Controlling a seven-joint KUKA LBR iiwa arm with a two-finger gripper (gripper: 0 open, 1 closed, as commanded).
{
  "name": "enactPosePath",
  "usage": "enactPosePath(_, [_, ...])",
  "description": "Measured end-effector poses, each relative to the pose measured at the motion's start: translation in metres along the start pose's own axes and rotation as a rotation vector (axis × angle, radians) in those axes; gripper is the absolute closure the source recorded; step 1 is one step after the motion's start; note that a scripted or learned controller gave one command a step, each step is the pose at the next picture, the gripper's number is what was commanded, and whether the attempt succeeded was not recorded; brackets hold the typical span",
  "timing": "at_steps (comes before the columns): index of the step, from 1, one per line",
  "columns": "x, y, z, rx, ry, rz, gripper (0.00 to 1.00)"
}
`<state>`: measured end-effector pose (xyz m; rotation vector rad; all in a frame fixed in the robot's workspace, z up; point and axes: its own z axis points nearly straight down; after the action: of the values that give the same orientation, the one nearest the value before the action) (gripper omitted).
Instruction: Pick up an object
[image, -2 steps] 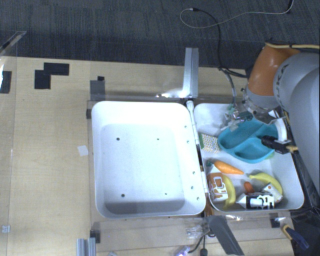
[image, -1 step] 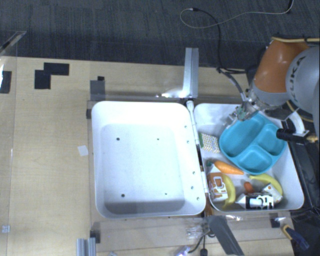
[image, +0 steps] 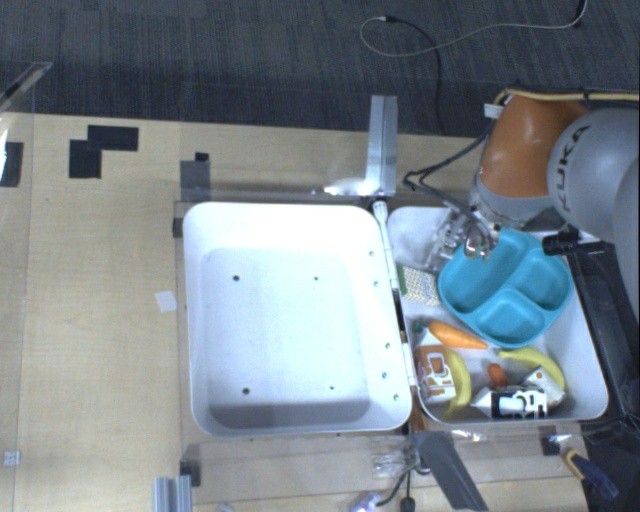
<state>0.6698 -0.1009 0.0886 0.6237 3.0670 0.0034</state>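
Grey robot arm (image: 600, 160) with an orange band (image: 525, 140) above the wrist, angled down and leftward, ending in a small metallic gripper (image: 466, 240) below the wrist.

A light wooden bench (image: 90, 330) fills the lower part of the view. Behind it lies a dark carpet floor (image: 200, 50), and a thin cable (image: 420, 40) curls on it. Black marks (image: 100, 150) (flat, angular shapes) sit on the bench at the left.

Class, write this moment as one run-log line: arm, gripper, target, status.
arm: over right bin | gripper: at blue dish rim | items: carrot, bananas | status: nothing lifted
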Motion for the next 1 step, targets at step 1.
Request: enactPosePath(1, [0.0363,0.0055,-0.002,-0.002,-0.003,-0.517,1.0])
